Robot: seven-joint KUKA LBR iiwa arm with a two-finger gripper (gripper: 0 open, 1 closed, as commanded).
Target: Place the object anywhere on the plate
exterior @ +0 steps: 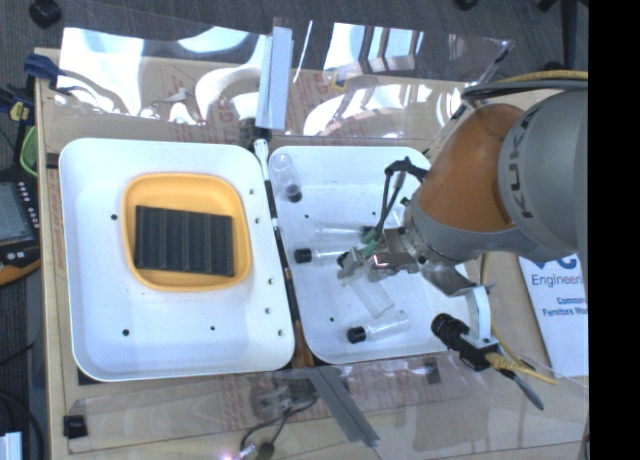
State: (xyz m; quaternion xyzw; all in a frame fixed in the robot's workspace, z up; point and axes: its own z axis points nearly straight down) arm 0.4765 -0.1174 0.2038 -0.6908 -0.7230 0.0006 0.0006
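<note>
Currently, the gripper (362, 261) is positioned low over the right bin (330, 338).
Clear tubes (375, 329) are seen lying in that bin; whether one is gripped cannot be told. The yellow plate (185, 191) sits in the left bin (90, 308), carrying a dark ribbed block (186, 241). "Engineeri" is read on a paper (556, 298) on the desk.

Bench (60, 403): two white bins side by side, left bin (90, 278), right bin (330, 333), edges touching mid-bench.

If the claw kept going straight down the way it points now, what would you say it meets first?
Probably the clear tube lying on the right bin's floor, just below the claw. Depth is hard to judge from above, so it may touch bare floor beside it.
</note>
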